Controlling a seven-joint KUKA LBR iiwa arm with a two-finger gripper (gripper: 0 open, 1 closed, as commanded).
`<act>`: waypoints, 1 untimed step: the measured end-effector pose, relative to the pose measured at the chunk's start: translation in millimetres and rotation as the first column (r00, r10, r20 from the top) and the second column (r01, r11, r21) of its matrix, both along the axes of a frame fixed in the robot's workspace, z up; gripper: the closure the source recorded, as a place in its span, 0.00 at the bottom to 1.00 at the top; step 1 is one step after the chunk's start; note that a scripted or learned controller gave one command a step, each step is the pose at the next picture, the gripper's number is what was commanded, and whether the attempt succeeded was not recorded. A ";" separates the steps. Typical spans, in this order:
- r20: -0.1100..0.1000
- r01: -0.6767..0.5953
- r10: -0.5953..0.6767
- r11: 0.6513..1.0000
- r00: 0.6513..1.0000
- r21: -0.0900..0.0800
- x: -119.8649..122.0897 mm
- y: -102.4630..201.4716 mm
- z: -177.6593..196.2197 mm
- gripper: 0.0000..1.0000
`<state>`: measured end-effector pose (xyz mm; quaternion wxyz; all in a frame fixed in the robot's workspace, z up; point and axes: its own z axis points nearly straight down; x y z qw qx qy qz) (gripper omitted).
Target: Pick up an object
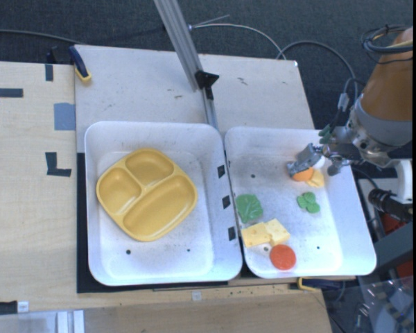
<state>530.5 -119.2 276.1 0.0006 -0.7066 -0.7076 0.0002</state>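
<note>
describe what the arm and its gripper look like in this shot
The arm comes in from the right: a rounded grey body with a broad orange band above the wrist. Dark cables loop over its top and run down its side. The gripper is a small grey metal piece on a darker wrist block, with a bit of green beside it.

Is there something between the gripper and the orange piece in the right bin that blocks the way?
Nothing visible blocks it. The gripper is already right at the orange piece, which lies beside a pale yellow piece in the right bin. The green pieces, cheese and red disc lie lower, apart.
</note>
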 end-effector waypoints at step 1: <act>-0.008 0.002 -0.002 1.000 1.000 0.000 4.2 -11.2 -127.3 0.00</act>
